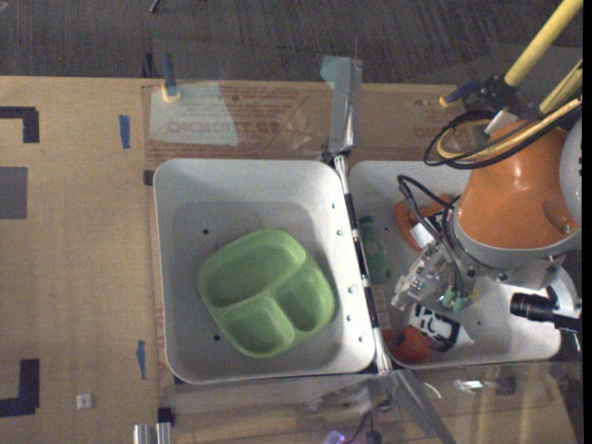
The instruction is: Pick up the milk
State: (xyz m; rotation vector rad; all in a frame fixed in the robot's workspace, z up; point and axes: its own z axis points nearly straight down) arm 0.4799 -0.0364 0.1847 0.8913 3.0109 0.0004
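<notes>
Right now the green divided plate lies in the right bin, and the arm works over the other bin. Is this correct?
Not quite. The camera view shows the green divided plate in the left bin; the arm works over the right bin.

camera view: fixed above the light wooden desk [74,276] | looks down at a slant | takes in both shallow white plastic bins [185,192] | grey-and-orange arm [518,202] enters from right

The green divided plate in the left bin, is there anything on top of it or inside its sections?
Nothing: all three sections of the green divided plate show bare. It lies flat in the left bin. What lies beneath the plate is covered.
</notes>
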